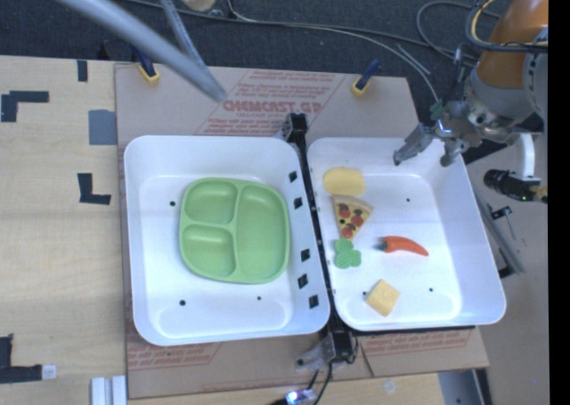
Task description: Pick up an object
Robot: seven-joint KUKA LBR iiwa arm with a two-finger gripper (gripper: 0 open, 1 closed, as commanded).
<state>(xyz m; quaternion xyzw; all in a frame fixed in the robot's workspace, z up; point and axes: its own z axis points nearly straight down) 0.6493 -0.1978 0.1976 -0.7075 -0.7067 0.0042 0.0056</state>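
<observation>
Gripper (pixel 429 150) at the upper right hangs above the far rim of the right bin (pixel 472 216), its two dark fingers spread apart with nothing between them. Behind it, the grey arm (pixel 499 96) with its orange band (pixel 521 16) enters from the right and angles down toward the bin's far right corner.

Largest on the bench are the two shallow white bins, side by side on a brown cardboard sheet (pixel 267 101). Inside the left bin (pixel 151 216) lies a light green divided plate (pixel 235 230) with three compartments, lying flat near the middle.

Five small toy foods lie in the right bin, all apart from the gripper and closer to the viewer. A yellow rounded piece (pixel 344 182) is nearest the fingers, to their left. Just below it sits a pizza slice (pixel 350 215), then a green broccoli-like piece (pixel 346 255). An orange-red chili pepper (pixel 405 247) lies mid-bin. A yellow cheese wedge (pixel 383 296) rests nearest the front rim.
</observation>
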